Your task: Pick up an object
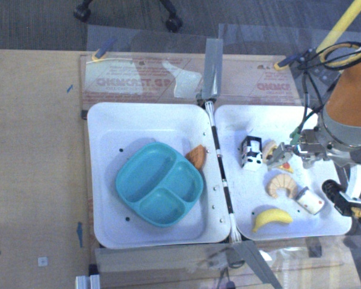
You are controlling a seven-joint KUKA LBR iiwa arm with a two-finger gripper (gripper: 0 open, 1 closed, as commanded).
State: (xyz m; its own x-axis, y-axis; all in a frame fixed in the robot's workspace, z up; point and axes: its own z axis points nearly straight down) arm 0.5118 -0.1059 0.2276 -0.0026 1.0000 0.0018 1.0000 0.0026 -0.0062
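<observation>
Camera view shows your gripper over the right bin, jaw state unclear, beside the croissant; lower onto it next.

Arm: grey body at the right edge of the frame, rounded casing.
Band: broad orange section above the wrist, upper right, smooth and unmarked.
Wrist: pale grey collar under the orange, then darker metal fittings.
Cables: black loops running from the upper right down along the wrist; one blue-tipped connector near the top.
Gripper: small grey metal parts with a green spot, right of centre.
</observation>
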